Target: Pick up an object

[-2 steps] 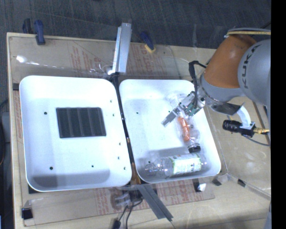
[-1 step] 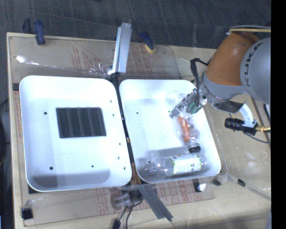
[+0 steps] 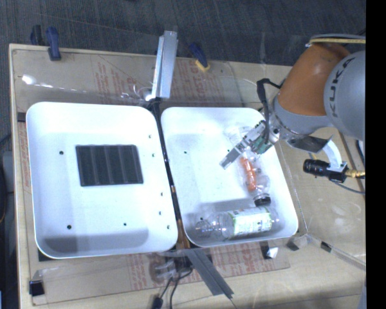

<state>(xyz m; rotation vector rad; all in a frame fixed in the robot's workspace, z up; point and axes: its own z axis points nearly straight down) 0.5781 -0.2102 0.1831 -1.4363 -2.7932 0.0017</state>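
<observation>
Two items share the right bin (image 3: 180,172): a clear plastic bottle (image 3: 239,224) lying along its near edge, and a small orange-filled bottle (image 3: 251,176) toward its right wall. My gripper (image 3: 235,154) hangs just above the orange one; finger state I cannot tell. Risk, in my judgement: clear plastic slips or rolls. Right wall crowds the approach; open floor lies toward the bin's left edge.

Mat (image 3: 109,165) in left bin (image 3: 45,127); bottles (image 3: 241,224) in right bin (image 3: 180,134).

white bins (image 3: 51,127), dk ribbed grey panel (image 3: 109,165), orange-capped bottle (image 3: 251,174)
</observation>
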